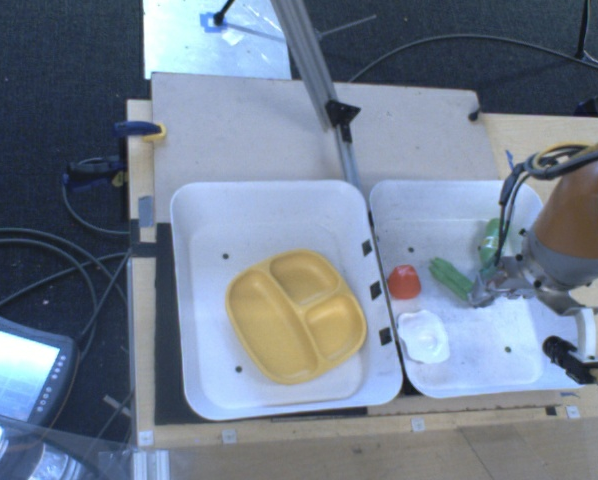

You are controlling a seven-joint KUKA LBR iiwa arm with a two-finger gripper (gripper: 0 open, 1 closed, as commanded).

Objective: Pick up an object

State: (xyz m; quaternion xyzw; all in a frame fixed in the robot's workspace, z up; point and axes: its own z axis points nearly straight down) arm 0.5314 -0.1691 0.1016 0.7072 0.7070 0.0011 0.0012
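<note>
The grey robot arm [579, 258] wears a broad orange band, with a yellow-and-black cable [549, 158] looping above it.

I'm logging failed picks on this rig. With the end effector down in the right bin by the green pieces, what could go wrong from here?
1. The end effector sits at the end of the green object, so an off-centre grip may slip.
2. A second green piece lies close by and could get nudged or caught.
3. The red object and white object lie near enough to be knocked.
</note>
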